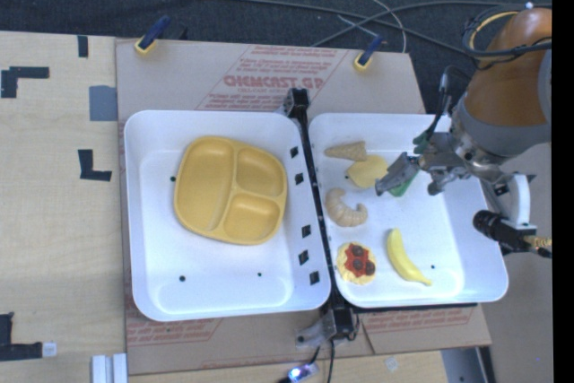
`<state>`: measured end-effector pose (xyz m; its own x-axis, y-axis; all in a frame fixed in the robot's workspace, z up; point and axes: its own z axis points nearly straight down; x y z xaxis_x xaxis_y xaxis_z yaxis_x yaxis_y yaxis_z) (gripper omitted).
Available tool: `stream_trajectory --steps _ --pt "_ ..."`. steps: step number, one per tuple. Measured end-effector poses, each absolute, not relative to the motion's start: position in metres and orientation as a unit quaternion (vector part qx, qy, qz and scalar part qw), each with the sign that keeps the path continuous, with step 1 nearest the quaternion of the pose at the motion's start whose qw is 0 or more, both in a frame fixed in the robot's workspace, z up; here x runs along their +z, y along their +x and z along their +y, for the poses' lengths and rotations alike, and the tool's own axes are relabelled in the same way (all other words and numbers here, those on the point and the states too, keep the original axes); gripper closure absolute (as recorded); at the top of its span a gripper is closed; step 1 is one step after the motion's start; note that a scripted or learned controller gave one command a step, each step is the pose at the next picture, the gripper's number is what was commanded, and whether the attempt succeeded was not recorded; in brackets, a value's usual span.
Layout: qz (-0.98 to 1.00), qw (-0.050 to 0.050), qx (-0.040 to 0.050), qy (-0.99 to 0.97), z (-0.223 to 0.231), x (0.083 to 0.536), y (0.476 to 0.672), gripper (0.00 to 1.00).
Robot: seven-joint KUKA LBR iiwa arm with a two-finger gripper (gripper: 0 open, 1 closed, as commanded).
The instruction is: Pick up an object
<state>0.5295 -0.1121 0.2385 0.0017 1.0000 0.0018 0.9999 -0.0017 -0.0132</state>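
Your nearest candidate is the pale yellow food piece (366,172) in the right bin (466,278), lying just below a tan cone (346,152) and above a curled croissant (345,209); further down sit a small pizza (357,263) and a banana (406,256). The gripper (399,178) hangs just to the right of that yellow piece, with something green at its tip (whether that is a held thing or part of the tool, you cannot tell from here), and how wide it stands is not readable either. In the left bin (143,211) lies a yellow divided plate (230,190), well apart. The risk, as I judge it: the pieces by the centre divider (309,202) are crowded, so a descent slightly off could nudge the yellow piece into the cone or pin it against the croissant and come up with nothing.
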Motion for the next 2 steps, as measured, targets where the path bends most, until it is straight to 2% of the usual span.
stream_trajectory --steps 1,2 --pt "-0.708 0.001 0.0005 -0.707 -0.112 0.244 0.532 0.00" --pt "-0.707 0.003 0.0024 -0.707 -0.112 0.183 0.523 0.00"
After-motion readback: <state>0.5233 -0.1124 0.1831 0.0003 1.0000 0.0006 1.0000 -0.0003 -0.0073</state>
